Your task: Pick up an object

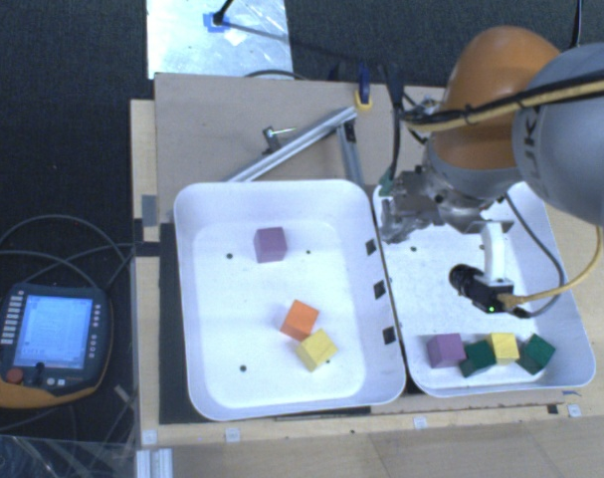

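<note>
I see the pincer (394,221) hanging over the upper left corner of the right bin (570,366), close to the rim it shares with the left bin (187,267). I cannot tell whether it is wide or narrow; nothing shows in its grip. To its left lies a purple cube (270,244). Below and left sit an orange cube (300,319) and a yellow cube (316,350), touching. Well below, to its right, a row: violet cube (445,350), dark green cube (475,358), small yellow cube (503,347), green cube (536,353).

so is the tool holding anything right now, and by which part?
Cannot be told. The tool sits over the right bin's upper left, largely hidden under the wrist, and no block shows in it.
</note>
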### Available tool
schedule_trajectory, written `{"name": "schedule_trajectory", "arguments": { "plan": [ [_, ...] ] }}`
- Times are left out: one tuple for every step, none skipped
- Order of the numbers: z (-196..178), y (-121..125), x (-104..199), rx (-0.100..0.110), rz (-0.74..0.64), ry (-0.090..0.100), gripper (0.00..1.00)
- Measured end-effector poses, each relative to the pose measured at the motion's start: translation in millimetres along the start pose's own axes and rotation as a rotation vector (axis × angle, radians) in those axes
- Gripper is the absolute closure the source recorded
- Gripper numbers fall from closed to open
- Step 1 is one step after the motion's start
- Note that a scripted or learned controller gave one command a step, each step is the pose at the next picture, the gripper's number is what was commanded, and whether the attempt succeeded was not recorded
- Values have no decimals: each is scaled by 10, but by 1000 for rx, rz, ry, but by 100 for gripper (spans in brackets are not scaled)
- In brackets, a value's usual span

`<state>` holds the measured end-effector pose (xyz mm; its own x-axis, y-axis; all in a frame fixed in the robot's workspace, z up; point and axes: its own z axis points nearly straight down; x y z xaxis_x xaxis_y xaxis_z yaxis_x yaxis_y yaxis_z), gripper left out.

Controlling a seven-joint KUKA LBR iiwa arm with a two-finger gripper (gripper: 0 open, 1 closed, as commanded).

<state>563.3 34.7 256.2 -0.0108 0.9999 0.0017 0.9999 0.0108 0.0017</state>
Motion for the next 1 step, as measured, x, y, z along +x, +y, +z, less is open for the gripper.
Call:
{"name": "schedule_trajectory", "arguments": {
  "plan": [
    [117,-188,492,2,1,1,100]
  ]
}}
